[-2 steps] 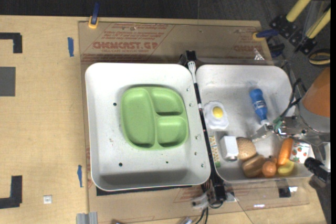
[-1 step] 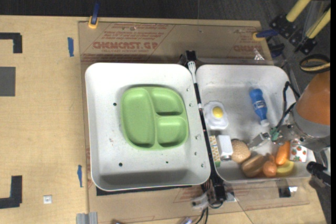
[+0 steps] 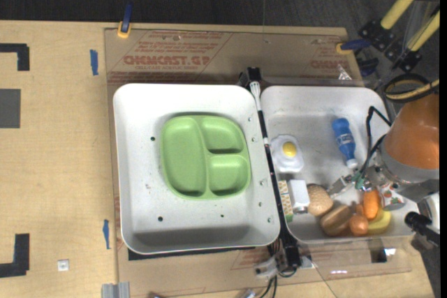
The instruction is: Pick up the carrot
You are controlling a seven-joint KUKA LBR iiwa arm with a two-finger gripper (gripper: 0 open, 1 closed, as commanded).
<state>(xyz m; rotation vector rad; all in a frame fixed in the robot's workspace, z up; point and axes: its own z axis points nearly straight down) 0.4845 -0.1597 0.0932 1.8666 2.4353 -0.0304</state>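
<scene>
Carrot: we see the carrot [image 3: 371,205] upright at the right bin's [image 3: 307,102] 5 o'clock corner, touching a banana [image 3: 380,221] and a potato [image 3: 337,218].
Gripper: we place the gripper [image 3: 366,186] just above the carrot; whether it grips, we cannot tell.
Left bin: the left bin [image 3: 136,150] carries a green divided plate [image 3: 205,155].
Elsewhere: a blue bottle [image 3: 343,139] lies at 12 o'clock.

The grey arm enters from the right edge of the camera view, its orange band [image 3: 418,136] showing large and close to the lens above the wrist. Below the band the wrist points down and leftward. The gripper [image 3: 364,186] sits low beneath it, its parts too cluttered to read clearly.
</scene>
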